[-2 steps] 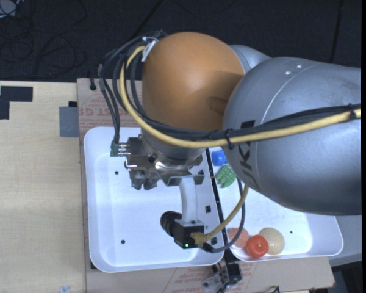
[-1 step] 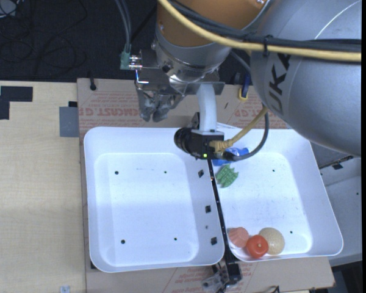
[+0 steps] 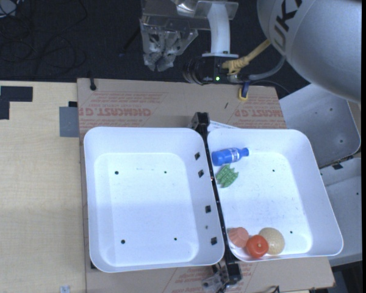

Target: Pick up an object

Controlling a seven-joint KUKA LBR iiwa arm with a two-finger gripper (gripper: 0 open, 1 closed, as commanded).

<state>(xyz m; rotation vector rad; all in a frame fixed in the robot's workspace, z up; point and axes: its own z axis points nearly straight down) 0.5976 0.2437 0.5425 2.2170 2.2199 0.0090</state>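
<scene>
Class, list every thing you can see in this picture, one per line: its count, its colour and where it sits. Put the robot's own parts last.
bins: two, white, side by side on the bench
bottle: one, blue, lying near the right bin's top left
green item: one, green, just below the bottle
pink item: one, pinkish, right bin's bottom left corner
red ball: one, red, beside the pink item
beige ball: one, beige, right of the red ball
arm: one, grey, top right
gripper: one, raised beyond the bins, top centre
</scene>
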